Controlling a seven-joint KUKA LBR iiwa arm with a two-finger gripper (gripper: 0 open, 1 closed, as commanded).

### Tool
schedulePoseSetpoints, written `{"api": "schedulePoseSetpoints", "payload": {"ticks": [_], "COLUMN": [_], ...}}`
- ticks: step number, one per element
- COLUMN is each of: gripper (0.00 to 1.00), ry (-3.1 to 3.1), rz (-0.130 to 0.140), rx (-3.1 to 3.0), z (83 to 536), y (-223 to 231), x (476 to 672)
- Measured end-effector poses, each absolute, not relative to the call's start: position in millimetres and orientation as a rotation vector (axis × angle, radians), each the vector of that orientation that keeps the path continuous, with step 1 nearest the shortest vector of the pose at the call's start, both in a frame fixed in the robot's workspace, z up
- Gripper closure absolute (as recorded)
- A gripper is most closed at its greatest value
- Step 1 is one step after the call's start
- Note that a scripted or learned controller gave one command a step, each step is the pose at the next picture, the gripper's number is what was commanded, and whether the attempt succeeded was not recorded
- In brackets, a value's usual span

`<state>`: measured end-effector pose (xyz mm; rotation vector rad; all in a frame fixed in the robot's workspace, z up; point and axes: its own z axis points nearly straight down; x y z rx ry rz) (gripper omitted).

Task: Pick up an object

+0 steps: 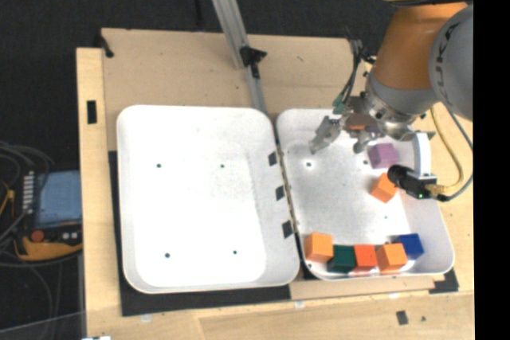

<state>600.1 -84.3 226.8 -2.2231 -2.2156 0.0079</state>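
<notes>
My gripper [343,138] hangs over the upper part of the right bin [296,123], open, with nothing between its fingers [323,134]. A purple block [383,153] lies just right of the gripper, close to the right finger. Below that, an orange block [383,189] sits tilted. Along the bin's front edge runs a row of blocks: orange [319,245], green [343,257], red-orange [365,255], orange [391,255] and blue [410,244].
The left bin [127,195] sits beside the right one, joined by dark clips [280,191]. A slanted metal post [227,4] rises behind the bins. A white and black fitting with a cable [421,171] hangs from the arm at the right bin's edge.
</notes>
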Motion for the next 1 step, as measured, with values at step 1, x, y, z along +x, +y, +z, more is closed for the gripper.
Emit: {"api": "schedulePoseSetpoints", "payload": {"ticks": [1], "gripper": [0.00], "ry": [-2.217], "rz": [0.007], "rx": [-2.224], "z": [183.6], "y": [-89.4], "x": [602.8]}}
